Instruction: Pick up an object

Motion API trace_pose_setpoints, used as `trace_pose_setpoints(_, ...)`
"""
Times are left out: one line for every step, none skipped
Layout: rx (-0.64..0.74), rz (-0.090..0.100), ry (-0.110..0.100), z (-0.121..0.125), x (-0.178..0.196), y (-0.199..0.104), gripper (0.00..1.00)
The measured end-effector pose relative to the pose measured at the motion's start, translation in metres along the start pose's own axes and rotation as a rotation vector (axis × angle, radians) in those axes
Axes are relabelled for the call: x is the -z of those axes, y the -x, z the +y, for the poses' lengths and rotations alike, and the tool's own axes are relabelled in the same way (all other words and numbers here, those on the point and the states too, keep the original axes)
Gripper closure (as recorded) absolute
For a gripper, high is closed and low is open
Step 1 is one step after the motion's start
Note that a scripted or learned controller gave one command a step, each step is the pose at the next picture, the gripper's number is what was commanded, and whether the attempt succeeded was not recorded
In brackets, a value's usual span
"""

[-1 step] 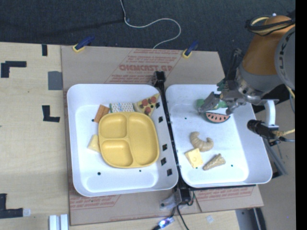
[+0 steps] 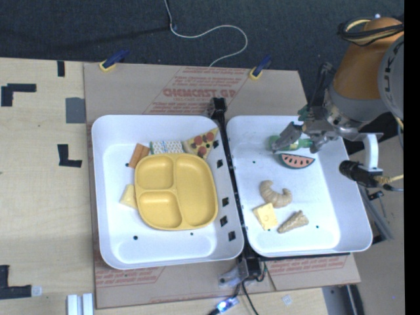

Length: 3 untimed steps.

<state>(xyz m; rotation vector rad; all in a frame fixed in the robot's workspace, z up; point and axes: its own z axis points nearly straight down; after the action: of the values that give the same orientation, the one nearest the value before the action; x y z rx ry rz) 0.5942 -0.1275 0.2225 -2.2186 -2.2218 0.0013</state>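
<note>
From the camera view, a flat watermelon slice (image 2: pixel 296 160), red with a green rind and dark seeds, lies in the far part of the right bin (image 2: pixel 348 238), just under the pincer (image 2: pixel 289 138), whose fingers are spread open with nothing between them. Bare white floor lies between the slice and a knobbly tan croissant (image 2: pixel 275 194), a yellow cheese block (image 2: pixel 266 216) and a cone-shaped piece (image 2: pixel 293 222) nearer the front rim. The left bin (image 2: pixel 108 176) holds a smooth yellow divided plate (image 2: pixel 176 190).

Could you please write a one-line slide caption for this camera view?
Gripper over the right bin near a watermelon slice; yellow plate in the left bin.
</note>
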Motion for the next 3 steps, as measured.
trace_pose_setpoints(0.0,-0.001,-0.004,-0.004,-0.046,-0.006,0.0)
trace_pose_setpoints(-0.001,-0.001,-0.006,-0.013,-0.107,-0.003,0.0)
trace_pose_setpoints(0.0,-0.002,0.0,-0.014,-0.14,-0.004,0.0)
